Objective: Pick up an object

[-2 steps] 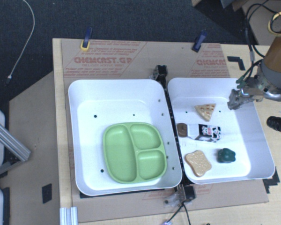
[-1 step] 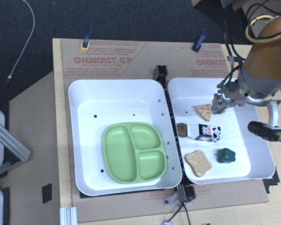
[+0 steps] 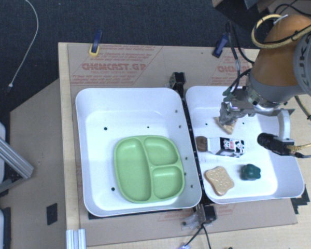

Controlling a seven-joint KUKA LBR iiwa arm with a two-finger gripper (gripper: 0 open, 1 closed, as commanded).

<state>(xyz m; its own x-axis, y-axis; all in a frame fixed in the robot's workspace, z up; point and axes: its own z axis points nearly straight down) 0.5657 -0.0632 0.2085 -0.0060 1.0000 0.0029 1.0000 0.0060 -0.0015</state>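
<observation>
My gripper (image 3: 228, 121) hangs over the back middle of the right bin (image 3: 287, 191), under the grey and orange wrist. Just in front of it lies a small black-and-white carton (image 3: 231, 146). A small brown piece (image 3: 201, 143) sits left of the carton near the bin's left wall. A toast slice (image 3: 219, 180) rests at the front of the bin, and a dark green lump (image 3: 250, 172) lies to its right. A tan patch shows at the gripper's tip; I cannot tell whether it is an object.
The left bin (image 3: 93, 118) holds a light green divided plate (image 3: 147, 168) at its front middle. A black cylindrical part with a yellow cable (image 3: 273, 142) juts over the right bin's right side. Clamps sit between the bins at back (image 3: 177, 80) and front (image 3: 207, 212).
</observation>
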